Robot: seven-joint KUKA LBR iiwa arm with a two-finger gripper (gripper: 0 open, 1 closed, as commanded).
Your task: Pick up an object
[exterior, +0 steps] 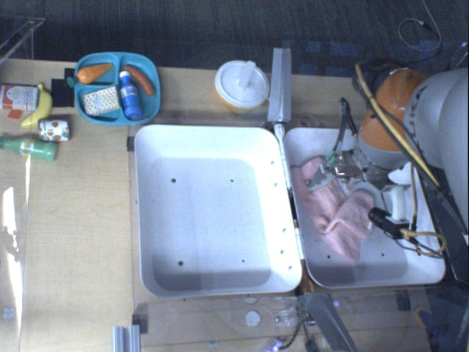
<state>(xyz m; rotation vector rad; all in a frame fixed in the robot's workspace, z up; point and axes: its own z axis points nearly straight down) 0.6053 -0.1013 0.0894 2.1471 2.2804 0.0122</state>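
Cloth (pixel 338 213): pink, crumpled, in right bin (pixel 381 273), toward its 9 o'clock side. Gripper (pixel 331 174) low at cloth's 12 o'clock edge; jaw state: cannot tell. Judged soft, light, limp, not fragile; will drape. Best pinch on raised fold, not flat area.

You're looking down on a pale wood-grain counter (pixel 73 218) under even, soft light. At twelve o'clock, past its far edge, runs dark blue-grey carpeted floor (pixel 183 13). At nine o'clock a clear plastic panel (pixel 15 218) catches a faint white glare.
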